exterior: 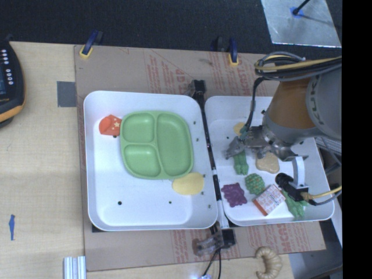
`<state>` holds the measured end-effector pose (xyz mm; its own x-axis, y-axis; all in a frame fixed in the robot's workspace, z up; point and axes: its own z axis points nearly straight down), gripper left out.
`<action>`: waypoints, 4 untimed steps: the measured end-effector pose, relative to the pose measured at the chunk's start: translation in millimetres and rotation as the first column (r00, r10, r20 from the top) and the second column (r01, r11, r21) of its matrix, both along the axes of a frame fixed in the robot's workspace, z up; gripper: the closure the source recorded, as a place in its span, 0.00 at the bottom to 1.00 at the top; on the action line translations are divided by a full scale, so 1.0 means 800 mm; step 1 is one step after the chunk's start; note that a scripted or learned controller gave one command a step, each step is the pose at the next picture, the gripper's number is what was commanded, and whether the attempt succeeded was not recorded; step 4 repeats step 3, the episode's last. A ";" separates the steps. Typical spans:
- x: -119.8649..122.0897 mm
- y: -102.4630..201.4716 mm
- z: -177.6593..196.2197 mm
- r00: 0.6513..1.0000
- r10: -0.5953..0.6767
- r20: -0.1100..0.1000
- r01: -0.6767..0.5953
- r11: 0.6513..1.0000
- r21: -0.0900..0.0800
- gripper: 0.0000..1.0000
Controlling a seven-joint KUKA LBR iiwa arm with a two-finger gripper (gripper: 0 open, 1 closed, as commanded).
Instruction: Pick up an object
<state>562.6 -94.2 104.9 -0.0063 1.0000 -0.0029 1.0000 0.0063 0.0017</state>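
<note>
Now my pincer (239,148) sits low in the right bin (224,127), centre-right of frame, just above a green toy (241,166); spread or pressed together, I cannot tell; nothing lifted yet.

- The two shallow white bins, left (102,173) and right (224,127), look like smooth moulded plastic with a soft sheen.
- The pale green three-compartment plate (157,144) looks like smooth, matt plastic.
- The small red-orange toy piece with a yellow star (109,125) looks like glossy plastic.
- The pale yellow rounded piece (188,183) has a smooth, dull surface.
- The purple grape-like cluster (234,194) and the green bumpy piece (254,183) have knobbly, matt surfaces.
- The light wooden bench top (40,179) is matt with fine grain.
- The brown cardboard sheet with red print (145,68) under the bins is flat and dull.
- The arm's orange band (290,106) is smooth and slightly glossy.
</note>
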 end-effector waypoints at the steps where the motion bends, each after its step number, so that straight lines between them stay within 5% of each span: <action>1: -0.007 -0.004 -0.017 1.000 -0.003 -0.008 0.003 1.000 0.003 0.00; 2: -0.007 -0.005 -0.003 1.000 -0.002 -0.009 0.002 1.000 0.003 1.00; 3: -0.009 0.075 0.115 1.000 0.003 0.003 -0.003 1.000 0.005 1.00; 4: -0.009 0.075 0.115 1.000 0.003 0.003 -0.003 1.000 0.005 1.00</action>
